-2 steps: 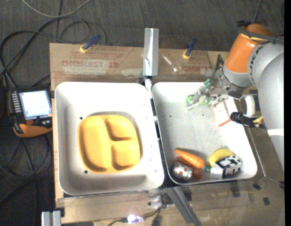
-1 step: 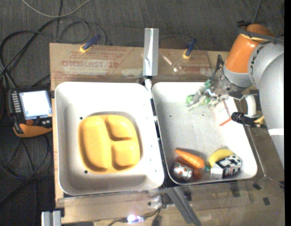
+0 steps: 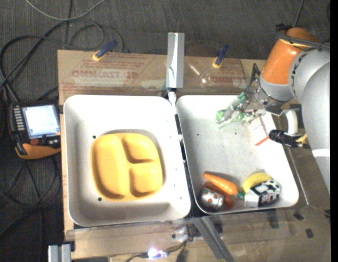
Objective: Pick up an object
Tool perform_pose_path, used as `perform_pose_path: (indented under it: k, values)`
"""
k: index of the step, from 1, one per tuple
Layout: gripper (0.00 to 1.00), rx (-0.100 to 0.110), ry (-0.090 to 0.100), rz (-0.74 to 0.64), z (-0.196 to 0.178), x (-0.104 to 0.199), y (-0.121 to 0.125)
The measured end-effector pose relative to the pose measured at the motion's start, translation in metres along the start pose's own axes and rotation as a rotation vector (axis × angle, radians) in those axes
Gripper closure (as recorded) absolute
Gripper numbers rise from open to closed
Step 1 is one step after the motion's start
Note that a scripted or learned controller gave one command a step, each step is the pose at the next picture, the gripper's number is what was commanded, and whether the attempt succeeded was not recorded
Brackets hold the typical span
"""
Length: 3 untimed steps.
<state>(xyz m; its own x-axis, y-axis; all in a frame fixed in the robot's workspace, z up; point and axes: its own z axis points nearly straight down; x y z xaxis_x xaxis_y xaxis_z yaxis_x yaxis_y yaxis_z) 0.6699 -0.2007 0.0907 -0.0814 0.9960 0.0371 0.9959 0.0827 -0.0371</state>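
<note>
My gripper [image 3: 233,113] hangs low over the far right part of the right bin [image 3: 226,152], below the arm's orange band [image 3: 278,64]. Nothing shows in its grasp. At the bin's near edge lie an orange carrot [image 3: 220,183], a shiny round metal object [image 3: 211,198], a yellow banana [image 3: 255,179] and a black-and-white patterned block [image 3: 264,192], all packed close together. These objects sit well apart from the gripper, toward the front of the bin.
A yellow divided plate [image 3: 128,164] lies in the left bin [image 3: 76,141]. A white and red tag [image 3: 259,130] hangs beside the gripper. A handheld screen device [image 3: 36,121] and cables lie left of the bench. A metal post [image 3: 175,59] stands behind the bins.
</note>
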Motion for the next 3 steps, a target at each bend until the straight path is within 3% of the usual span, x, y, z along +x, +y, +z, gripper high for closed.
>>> perform_pose_path:
  k: [3]
  values:
    - [0.00,0.001,0.005,0.072,-0.0003,0.0005,0.0000]
